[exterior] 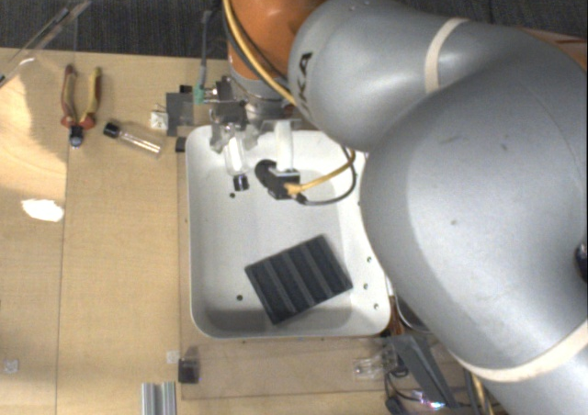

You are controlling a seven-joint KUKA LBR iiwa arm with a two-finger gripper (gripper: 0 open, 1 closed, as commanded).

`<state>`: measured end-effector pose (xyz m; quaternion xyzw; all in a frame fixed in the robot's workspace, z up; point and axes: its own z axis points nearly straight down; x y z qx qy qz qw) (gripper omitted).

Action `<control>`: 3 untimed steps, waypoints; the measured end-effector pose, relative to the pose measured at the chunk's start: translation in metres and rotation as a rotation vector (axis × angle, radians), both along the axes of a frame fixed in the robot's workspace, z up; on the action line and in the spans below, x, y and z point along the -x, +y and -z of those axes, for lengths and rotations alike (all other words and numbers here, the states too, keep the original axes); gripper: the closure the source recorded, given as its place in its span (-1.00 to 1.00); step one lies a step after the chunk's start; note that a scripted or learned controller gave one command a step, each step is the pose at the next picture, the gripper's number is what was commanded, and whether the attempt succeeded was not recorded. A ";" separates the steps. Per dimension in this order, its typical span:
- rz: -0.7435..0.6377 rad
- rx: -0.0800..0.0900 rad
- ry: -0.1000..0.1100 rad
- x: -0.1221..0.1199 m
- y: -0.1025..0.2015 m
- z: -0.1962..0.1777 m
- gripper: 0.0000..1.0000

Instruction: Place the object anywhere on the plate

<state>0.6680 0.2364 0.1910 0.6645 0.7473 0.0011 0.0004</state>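
Observation:
A dark ribbed rectangular block (299, 278) lies flat and askew on the floor of the white bin (207, 248), toward its near end. My gripper (241, 161) hangs over the far end of the same bin, close to the far-left corner and well apart from the block. Nothing shows in its grasp. The big grey arm covers the bin's right side and everything further right.
On the wooden bench left of the bin lie red-handled pliers (80, 99), a small glass vial (134, 138) and a white scrap (42, 211). A small dark block (188, 369) sits just past the bin's near-left corner.

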 end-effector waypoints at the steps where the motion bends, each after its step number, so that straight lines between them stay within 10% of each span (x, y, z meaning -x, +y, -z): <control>1: -0.003 -0.001 -0.003 0.000 0.001 -0.012 1.00; 3: -0.008 -0.003 -0.010 -0.002 0.002 -0.034 1.00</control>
